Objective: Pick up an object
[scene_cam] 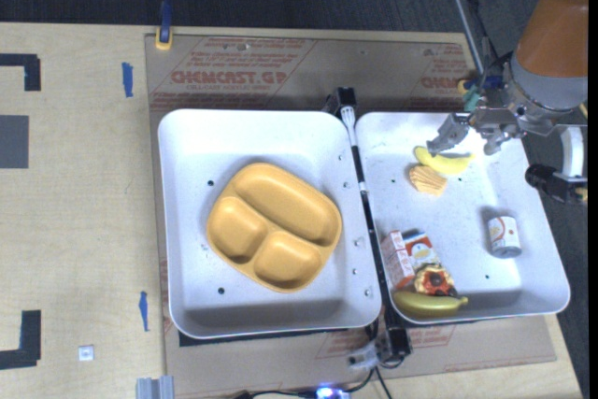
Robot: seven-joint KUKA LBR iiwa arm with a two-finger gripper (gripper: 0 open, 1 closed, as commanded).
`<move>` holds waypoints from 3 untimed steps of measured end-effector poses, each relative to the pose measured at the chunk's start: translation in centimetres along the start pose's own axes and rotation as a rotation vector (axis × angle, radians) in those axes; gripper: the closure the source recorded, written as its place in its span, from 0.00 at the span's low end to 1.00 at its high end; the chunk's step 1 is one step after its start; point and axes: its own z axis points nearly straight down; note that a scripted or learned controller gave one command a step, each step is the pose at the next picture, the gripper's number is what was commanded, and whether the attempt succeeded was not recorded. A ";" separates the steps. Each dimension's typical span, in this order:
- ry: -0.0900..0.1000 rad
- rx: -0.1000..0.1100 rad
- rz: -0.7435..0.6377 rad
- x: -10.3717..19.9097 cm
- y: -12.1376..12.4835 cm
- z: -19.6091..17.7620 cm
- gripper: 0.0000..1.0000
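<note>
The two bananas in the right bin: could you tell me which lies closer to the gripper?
The banana at the bin's far end, right beneath the gripper; the other banana lies along the near wall.

Arm at the right edge
The orange-banded grey arm (553,42) reaches in, tool (472,134) lowered, its fingers spread apart.

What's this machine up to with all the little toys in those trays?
A robot arm reaches in from the right, and its gripper hangs over the right bin, right at a small yellow banana near the far end. Nothing is clearly in its grasp. Next to that banana lies a ridged yellow chip; nearer are a small can, a red box and a second banana. The left bin holds a yellow divided tray.
</note>
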 end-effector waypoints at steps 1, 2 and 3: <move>-0.002 -0.003 0.001 -5.1 -2.0 13.4 0.00; 0.000 -0.001 0.001 -3.6 -9.0 13.5 0.00; 0.000 -0.004 0.000 3.1 -12.5 13.5 0.00</move>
